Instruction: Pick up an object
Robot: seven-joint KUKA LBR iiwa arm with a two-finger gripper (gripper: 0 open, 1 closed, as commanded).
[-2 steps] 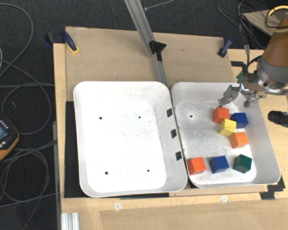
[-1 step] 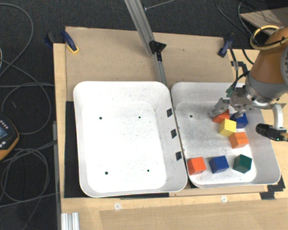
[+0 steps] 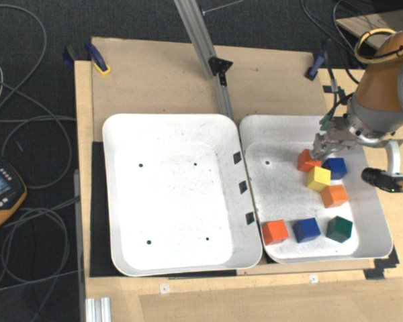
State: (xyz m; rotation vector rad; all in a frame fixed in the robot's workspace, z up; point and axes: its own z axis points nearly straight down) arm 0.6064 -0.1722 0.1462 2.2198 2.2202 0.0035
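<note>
1. Nearest the lens, along the lower edge of the right bin (image 3: 369,243), sat an orange cube (image 3: 275,231), a blue cube (image 3: 306,229) and a green cube (image 3: 339,228) in a row.
2. At right of frame, the gripper (image 3: 322,147) hung low over a cluster; whether it was clenched or released could not be told.
3. Just below it lay a red-orange block (image 3: 307,161), touching a yellow cube (image 3: 319,178), with a second blue cube (image 3: 335,167) and another orange cube (image 3: 334,195) beside.
4. Left of centre lay the left bin (image 3: 121,180).
</note>
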